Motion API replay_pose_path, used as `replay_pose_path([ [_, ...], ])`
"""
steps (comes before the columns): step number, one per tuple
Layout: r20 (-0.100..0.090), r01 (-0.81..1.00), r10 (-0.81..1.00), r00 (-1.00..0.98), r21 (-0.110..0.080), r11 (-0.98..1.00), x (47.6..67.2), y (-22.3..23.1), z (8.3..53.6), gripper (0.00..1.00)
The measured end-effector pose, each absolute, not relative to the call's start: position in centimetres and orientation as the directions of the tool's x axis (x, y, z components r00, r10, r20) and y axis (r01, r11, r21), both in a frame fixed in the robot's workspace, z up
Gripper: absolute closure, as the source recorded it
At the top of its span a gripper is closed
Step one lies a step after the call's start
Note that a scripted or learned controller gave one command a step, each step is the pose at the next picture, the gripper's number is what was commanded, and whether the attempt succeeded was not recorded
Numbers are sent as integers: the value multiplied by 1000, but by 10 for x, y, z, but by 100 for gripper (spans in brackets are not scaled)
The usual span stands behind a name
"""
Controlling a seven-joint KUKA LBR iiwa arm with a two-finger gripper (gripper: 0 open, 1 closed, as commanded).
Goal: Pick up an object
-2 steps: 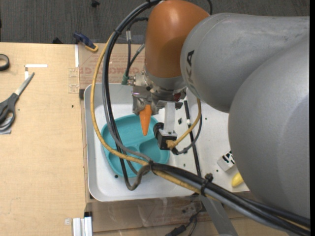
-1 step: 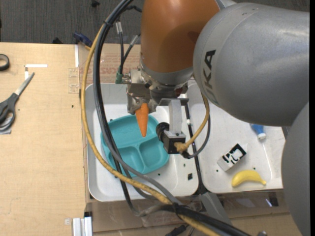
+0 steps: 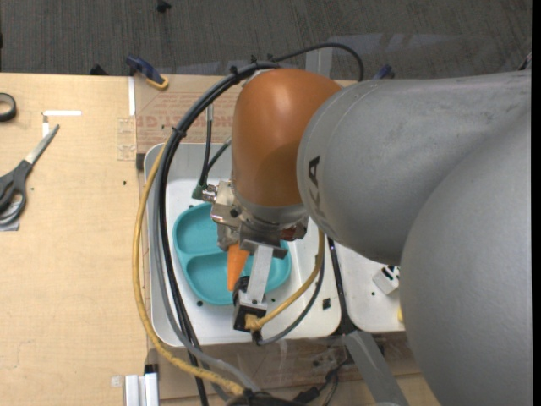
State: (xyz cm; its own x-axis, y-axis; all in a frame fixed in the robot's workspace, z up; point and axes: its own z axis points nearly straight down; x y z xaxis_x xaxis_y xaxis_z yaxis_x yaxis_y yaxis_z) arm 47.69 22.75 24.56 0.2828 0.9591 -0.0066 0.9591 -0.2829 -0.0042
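The grey arm [image 3: 423,227] fills the foreground, reaching in from the right, its orange band [image 3: 270,134] rounding down to a pincer [image 3: 245,248] lowered into the left bin [image 3: 156,227]. The wrist hides the pincer's tip, so it cannot be told whether it is open or closed, or whether it has hold of anything. Directly under the pincer and spreading to its left sits a teal dish [image 3: 193,235] with two compartments. A slim orange piece [image 3: 237,267] stands nearly upright just below the pincer, against the dish's right side; whether it is gripped or merely beside the pincer is unclear. Black and yellow cables [image 3: 139,252] loop from the wrist around the left of the pincer and past the bin's near edge. To the pincer's right, largely behind the arm, lies the second bin [image 3: 372,311], with a small white item [image 3: 385,279] on its floor. Brown cardboard [image 3: 169,117] shows beyond the pincer, under the bins' far edge. Well to the pincer's left, on the pale wooden bench [image 3: 68,269], lie scissors [image 3: 21,180] with black handles, and farther off at the bench's edge a dark ring [image 3: 7,106]. Dark carpet [image 3: 84,15] runs along the far side.
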Motion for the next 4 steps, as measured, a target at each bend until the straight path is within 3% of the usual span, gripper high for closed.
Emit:
replay_pose_path([
  [1,-4,991,991,-136,-2,136,478,223,342,100],
  [2,-3,980,980,-199,-5,199,548,204,219,100],
  [3,-3,958,958,-287,-3,287,635,151,158,100],
  [4,5,958,958,286,20,-287,642,194,106,100],
])
